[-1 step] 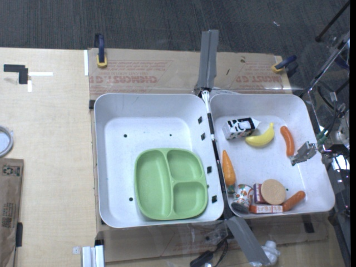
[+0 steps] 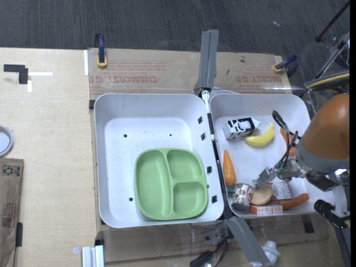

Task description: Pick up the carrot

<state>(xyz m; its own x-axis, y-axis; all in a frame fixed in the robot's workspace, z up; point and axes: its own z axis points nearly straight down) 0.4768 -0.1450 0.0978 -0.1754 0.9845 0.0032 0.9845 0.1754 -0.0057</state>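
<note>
Here is the carrot (image 2: 228,168), lying lengthwise hard against the left wall of the right-hand bin (image 2: 253,97), just across the divider from the green divided plate (image 2: 169,183) in the other bin. Fat end down toward the plate's near corner, thin tip pointing away. It sits on its own, slightly apart from the clutter below it: a small printed cup (image 2: 241,193), a round brownish piece (image 2: 262,194) and a red sausage (image 2: 293,202).

The gripper (image 2: 266,176) hovers to the right of the carrot, well apart from it, over the jumble near the bin's front. Nothing is visibly pinched in it, but whether it is spread or closed I cannot tell from this angle.

Handling call: this looks like a light, rigid toy carrot, probably smooth plastic, so likely to slip and roll. Best bet is across the thicker middle, jaws closing along the bin's length. The wall crowding its left side could block a finger.
</note>
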